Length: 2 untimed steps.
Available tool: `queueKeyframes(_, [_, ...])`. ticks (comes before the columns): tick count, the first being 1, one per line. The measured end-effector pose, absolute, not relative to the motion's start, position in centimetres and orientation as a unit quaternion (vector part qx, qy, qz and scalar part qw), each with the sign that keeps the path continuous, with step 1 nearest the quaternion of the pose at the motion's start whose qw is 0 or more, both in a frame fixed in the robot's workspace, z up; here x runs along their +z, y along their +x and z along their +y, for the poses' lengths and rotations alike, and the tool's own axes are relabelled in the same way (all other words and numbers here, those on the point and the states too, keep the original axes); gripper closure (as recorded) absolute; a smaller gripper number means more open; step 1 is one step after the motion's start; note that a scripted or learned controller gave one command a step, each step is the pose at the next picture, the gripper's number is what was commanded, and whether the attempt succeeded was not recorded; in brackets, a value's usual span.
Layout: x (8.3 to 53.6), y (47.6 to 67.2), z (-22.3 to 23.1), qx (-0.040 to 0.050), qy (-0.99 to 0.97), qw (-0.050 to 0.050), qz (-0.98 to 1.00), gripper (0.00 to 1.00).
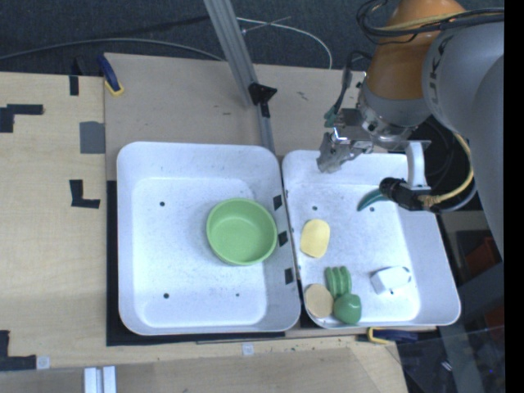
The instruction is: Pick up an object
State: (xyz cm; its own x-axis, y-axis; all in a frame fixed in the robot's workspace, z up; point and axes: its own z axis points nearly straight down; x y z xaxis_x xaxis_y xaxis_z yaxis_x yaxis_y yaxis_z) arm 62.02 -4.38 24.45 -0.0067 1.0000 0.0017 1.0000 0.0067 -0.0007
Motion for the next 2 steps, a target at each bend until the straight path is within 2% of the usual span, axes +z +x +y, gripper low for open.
queueKeyframes(2, [22.1,63.3,7.0,0.0005,-0.705,0.001,-0.709,1.00])
